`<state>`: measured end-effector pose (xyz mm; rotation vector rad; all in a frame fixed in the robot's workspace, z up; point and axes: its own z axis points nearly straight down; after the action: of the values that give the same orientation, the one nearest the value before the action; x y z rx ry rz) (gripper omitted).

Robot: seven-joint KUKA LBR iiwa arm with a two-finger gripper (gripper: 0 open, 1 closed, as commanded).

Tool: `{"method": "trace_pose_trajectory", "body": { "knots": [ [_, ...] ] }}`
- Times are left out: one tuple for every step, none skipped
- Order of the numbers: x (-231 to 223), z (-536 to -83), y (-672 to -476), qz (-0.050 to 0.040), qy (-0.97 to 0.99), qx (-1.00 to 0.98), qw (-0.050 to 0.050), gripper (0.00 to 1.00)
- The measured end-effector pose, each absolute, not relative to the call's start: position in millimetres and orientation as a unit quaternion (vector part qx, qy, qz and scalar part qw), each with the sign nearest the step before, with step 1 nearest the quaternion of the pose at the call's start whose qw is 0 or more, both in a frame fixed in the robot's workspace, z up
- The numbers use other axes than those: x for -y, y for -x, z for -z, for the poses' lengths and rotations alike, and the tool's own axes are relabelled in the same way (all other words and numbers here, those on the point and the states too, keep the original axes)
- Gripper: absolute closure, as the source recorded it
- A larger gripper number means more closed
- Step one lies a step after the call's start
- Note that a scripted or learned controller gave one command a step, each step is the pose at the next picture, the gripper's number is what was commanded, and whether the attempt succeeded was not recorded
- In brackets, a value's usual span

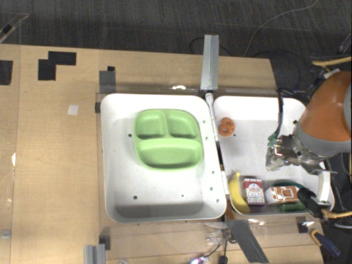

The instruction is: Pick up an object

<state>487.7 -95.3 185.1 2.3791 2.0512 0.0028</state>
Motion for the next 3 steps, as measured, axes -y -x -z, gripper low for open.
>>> {"method": "trace_pose_trajectory", "body": {
  "knots": [
    [86, -158, -489.0, -0.0002, -0.782, -0.623, -0.001, 1.0],
    [86, -159, -489.1, -0.0004, -0.782, -0.623, -0.001, 0.0],
    [82, -184, -488.2, -0.0014, -0.739, -0.673, 0.001, 0.0]
  ]
}}
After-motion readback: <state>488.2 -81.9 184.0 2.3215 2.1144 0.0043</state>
